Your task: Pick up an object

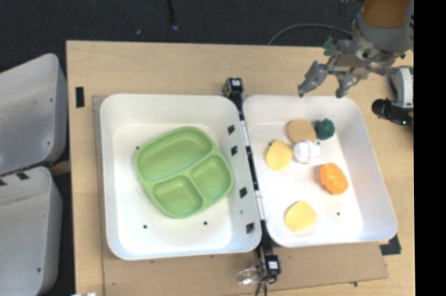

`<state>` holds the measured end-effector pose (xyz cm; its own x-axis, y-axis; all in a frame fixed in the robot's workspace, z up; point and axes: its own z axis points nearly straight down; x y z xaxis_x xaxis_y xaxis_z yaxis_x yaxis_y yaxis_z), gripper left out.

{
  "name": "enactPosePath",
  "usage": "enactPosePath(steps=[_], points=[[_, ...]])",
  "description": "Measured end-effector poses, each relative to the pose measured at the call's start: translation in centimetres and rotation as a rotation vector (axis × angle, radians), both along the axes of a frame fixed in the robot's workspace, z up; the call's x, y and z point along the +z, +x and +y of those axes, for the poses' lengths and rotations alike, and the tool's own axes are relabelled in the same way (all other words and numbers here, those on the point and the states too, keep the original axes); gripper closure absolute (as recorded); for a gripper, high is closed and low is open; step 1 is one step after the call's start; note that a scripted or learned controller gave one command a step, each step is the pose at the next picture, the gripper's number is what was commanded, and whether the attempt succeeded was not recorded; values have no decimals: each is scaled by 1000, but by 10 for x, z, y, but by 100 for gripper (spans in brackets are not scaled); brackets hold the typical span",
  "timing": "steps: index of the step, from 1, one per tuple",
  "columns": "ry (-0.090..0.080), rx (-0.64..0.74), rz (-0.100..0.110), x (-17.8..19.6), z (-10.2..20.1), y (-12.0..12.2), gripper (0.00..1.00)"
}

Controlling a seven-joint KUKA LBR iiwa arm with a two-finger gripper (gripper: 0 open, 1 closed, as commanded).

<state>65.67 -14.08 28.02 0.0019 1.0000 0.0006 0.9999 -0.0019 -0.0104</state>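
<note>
In the right bin (pixel 362 218) lie several small objects: a tan round piece (pixel 301 130), a dark green piece (pixel 324 127), a small white piece (pixel 305 151), a yellow piece (pixel 279 156), an orange piece (pixel 334 178) and a second yellow piece (pixel 300 216). My gripper (pixel 325 86) hangs above the far edge of that bin, up and behind the tan and green pieces. Its two fingers are spread apart with nothing between them.
The left bin (pixel 118 218) holds a green divided tray (pixel 185 170). A black divider with clips runs between the two bins. White chairs (pixel 28 141) stand off the bench's left side. A cable loops over the bench behind the right bin.
</note>
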Motion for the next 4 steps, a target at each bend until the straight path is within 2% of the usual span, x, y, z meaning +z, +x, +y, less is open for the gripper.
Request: enactPosePath(steps=[1,3,4], points=[[-1,2,-12,7,0,2,0],[-2,-4,-5,-117,5,-7,0],[-5,-4,-16,-176,3,-9,0]])
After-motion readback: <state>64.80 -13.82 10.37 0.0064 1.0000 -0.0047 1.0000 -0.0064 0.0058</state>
